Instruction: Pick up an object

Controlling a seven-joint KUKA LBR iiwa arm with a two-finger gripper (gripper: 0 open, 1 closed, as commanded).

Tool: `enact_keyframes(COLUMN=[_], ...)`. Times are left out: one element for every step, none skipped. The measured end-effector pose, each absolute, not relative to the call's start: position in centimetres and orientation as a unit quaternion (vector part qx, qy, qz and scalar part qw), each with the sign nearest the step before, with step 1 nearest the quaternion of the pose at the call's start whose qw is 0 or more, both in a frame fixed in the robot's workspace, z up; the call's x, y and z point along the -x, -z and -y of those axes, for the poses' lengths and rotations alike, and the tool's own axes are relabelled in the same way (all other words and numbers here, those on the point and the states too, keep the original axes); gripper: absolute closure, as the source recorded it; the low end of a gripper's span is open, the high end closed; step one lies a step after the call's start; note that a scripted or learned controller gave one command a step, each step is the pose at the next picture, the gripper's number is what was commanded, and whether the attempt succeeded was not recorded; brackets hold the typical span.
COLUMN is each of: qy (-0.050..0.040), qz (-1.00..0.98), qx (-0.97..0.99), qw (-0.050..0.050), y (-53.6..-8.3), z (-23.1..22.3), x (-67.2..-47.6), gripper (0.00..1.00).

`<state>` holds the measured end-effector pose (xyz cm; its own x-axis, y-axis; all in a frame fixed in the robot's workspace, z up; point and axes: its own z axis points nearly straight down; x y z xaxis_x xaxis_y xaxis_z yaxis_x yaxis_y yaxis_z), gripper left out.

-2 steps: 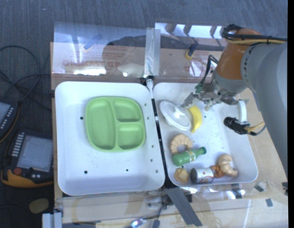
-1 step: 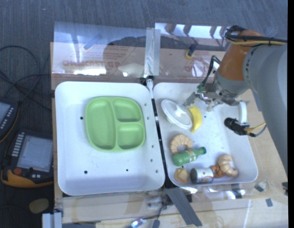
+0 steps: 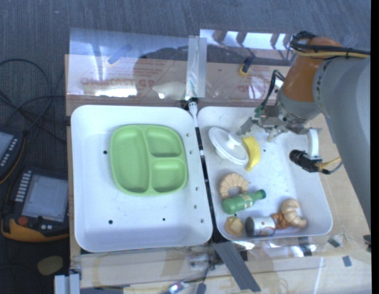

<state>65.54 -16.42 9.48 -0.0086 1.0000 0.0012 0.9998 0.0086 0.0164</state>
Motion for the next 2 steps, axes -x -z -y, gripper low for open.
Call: enact_keyframes(qy=[-0.0061,-0.0037], qz=[-0.679,-0.692], qx=[-0.734,-0.722], qw=[0.005,0.006], y=[-9.44,-9.44], z=[16.78,16.94], x=[-65.83,-66.64], gripper=[0.00,0.00])
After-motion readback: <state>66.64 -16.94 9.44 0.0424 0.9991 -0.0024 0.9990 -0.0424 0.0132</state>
